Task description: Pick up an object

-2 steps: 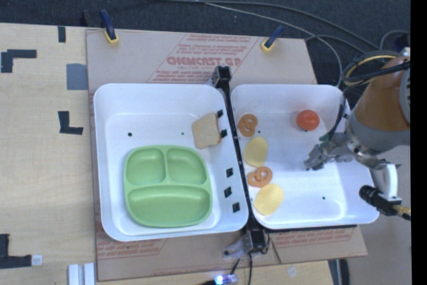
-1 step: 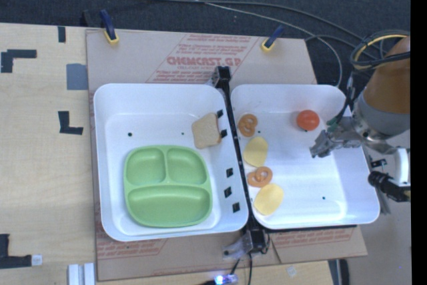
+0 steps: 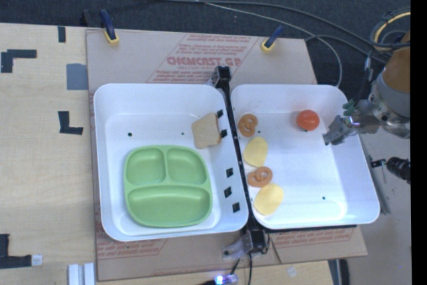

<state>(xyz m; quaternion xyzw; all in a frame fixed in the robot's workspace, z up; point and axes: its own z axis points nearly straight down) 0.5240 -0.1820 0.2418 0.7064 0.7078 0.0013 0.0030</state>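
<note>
The right bin (image 3: pixel 347 207) holds a red tomato (image 3: pixel 307 120) near its back, a small pretzel (image 3: pixel 247 123) at the back left, a yellow chip (image 3: pixel 255 151), a second pretzel ring (image 3: pixel 260 176) and another yellow chip (image 3: pixel 268 199) near the front left. In the left bin (image 3: pixel 107 143) a slice of bread (image 3: pixel 206 131) leans by the divider above a green divided plate (image 3: pixel 167 185). My gripper (image 3: pixel 335 132) hovers over the right bin's right wall, just right of the tomato, with nothing seen between its fingers.
A black divider strip (image 3: pixel 230 143) runs between the two bins. Both bins rest on a cardboard sheet (image 3: pixel 200 57) held by blue and yellow clamps (image 3: pixel 109 29). Cables (image 3: pixel 200 0) cross the dark floor behind. The arm's body (image 3: pixel 393 87) stands at the right.
</note>
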